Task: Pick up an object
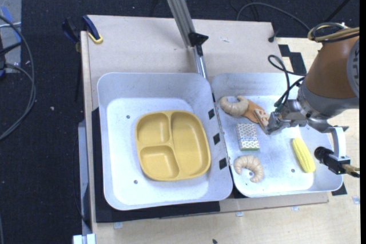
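Observation:
The right bin (269, 84) holds several small items: a croissant (236, 105) at its upper left, an orange piece (256, 115) beside it, a patterned square block (247, 136), a second croissant (249, 166) near the front, and a corn cob (302, 154) on the right. My gripper (273, 122) hangs low over the bin, right beside the orange piece's right end. The orange-banded arm comes in from the right above it.
The left bin (114, 111) holds a yellow three-compartment plate (172, 144). A slanted metal pole (177, 3) rises behind the bins. Cables lie on the dark floor around the wooden bench (143, 46).

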Available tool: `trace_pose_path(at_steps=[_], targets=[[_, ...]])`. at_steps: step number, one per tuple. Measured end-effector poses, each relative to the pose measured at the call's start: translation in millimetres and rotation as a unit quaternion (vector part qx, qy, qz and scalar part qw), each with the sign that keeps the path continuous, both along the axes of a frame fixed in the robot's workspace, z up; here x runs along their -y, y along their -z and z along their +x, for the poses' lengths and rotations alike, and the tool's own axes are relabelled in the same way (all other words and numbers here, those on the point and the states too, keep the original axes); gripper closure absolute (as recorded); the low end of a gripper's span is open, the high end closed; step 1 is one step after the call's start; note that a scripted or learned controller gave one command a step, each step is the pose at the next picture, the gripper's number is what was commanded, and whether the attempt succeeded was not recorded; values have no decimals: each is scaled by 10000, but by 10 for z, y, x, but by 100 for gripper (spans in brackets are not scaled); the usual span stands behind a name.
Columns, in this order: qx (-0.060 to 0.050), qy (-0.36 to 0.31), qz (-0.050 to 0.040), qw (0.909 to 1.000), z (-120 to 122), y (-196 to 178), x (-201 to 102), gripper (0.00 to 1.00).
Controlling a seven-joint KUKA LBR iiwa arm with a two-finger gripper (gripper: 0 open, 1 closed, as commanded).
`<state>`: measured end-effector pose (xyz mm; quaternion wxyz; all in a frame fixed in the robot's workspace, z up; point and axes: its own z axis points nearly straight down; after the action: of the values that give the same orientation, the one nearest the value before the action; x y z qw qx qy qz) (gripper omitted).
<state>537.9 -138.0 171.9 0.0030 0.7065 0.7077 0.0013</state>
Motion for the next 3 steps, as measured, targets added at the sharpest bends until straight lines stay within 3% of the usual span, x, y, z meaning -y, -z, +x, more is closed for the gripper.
trace_pose_path(at_steps=[2,3], targets=[[-8,-5,2,10000,39,-744,7,100],[-23,-32,21,10000,150,-723,-631,100]])
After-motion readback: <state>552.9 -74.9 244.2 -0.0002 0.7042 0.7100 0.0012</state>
